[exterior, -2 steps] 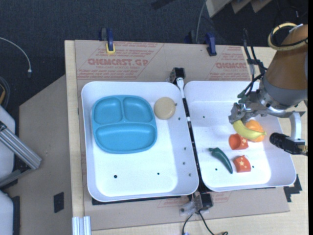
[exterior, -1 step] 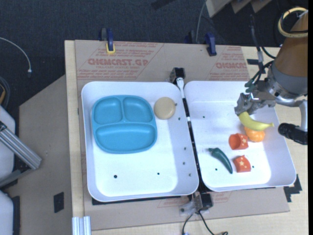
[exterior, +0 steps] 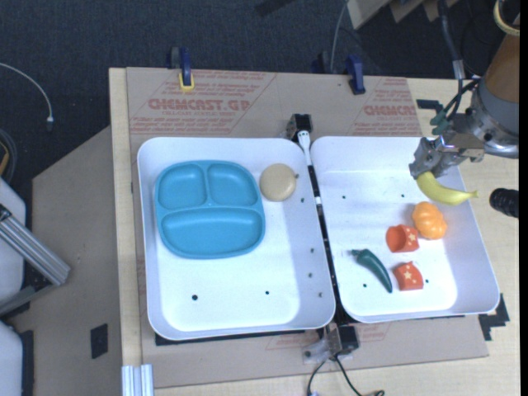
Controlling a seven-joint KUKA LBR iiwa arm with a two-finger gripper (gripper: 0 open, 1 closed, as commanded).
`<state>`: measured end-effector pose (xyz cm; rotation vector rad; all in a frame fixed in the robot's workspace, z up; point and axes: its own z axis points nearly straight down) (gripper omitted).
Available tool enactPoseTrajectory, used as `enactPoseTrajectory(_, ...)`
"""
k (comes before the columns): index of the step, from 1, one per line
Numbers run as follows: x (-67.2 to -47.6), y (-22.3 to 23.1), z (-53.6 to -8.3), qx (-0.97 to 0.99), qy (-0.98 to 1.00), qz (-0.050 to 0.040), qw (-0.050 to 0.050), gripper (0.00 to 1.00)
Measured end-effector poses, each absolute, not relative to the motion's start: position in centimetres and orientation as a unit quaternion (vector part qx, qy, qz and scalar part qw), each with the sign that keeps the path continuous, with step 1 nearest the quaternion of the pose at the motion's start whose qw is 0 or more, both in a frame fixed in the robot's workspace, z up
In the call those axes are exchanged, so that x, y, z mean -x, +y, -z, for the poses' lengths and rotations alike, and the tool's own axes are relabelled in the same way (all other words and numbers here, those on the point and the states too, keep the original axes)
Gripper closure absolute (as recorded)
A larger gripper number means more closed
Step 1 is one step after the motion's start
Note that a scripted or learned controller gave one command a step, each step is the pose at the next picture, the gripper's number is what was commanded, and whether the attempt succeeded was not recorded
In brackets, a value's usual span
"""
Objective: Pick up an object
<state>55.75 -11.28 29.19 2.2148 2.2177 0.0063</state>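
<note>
- The end effector [exterior: 431, 162] hangs over the upper right part of the right bin [exterior: 355, 304], directly above the left end of a yellow banana [exterior: 444, 190].
- Whether its grip is open or closed cannot be told from this angle.
- The banana lies in the bin, not lifted.
- Just below it sit an orange fruit [exterior: 430, 220] and a red piece [exterior: 402, 238], touching each other.
- Lower down lie a dark green pepper [exterior: 374, 267] and a second red piece [exterior: 410, 276].
- The left bin [exterior: 239, 304] holds a blue divided plate [exterior: 210, 208] and a beige ball [exterior: 278, 181] beside it.
- Both bins rest on the table [exterior: 247, 97].
</note>
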Motion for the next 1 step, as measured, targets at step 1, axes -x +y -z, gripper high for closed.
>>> enactPoseTrajectory(1,-57.60,-5.99,-29.04,-0.705,0.709,-0.0014,0.001,1.00)
